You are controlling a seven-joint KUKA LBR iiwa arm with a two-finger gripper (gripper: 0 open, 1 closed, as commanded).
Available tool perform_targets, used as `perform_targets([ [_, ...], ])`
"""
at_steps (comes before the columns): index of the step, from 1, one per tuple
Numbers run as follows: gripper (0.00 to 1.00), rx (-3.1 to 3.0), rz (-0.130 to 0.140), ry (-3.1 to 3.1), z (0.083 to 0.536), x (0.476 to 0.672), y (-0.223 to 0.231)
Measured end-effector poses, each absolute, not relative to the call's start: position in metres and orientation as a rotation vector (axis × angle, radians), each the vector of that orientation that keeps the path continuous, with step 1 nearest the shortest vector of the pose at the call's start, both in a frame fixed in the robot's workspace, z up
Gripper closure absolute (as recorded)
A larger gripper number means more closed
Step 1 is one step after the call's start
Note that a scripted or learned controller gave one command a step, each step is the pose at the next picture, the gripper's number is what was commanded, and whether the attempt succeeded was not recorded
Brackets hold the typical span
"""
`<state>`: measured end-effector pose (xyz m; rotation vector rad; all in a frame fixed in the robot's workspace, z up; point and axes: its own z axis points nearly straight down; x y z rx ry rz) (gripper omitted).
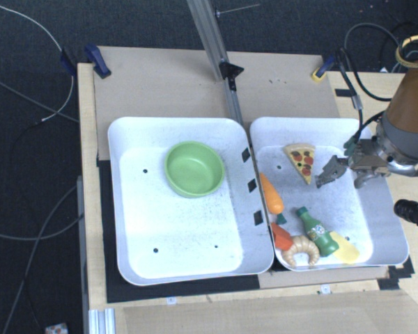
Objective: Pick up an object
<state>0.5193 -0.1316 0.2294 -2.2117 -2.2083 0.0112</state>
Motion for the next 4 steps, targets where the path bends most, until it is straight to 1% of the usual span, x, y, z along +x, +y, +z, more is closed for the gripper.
perform_targets([
  [1, 0.00, -2.213, 0.010, -2.208, 0.168, 0.516, -0.138],
  [2, 0.00, -2.211, 0.010, -2.207, 0.111, 0.505, -0.132],
  [3, 1.00, -2.219, -0.002, -2.212, 0.127, 0.508, -0.132],
  [4, 1.00, -2.224, -0.006, -2.225, 0.181, 0.500, -0.131],
])
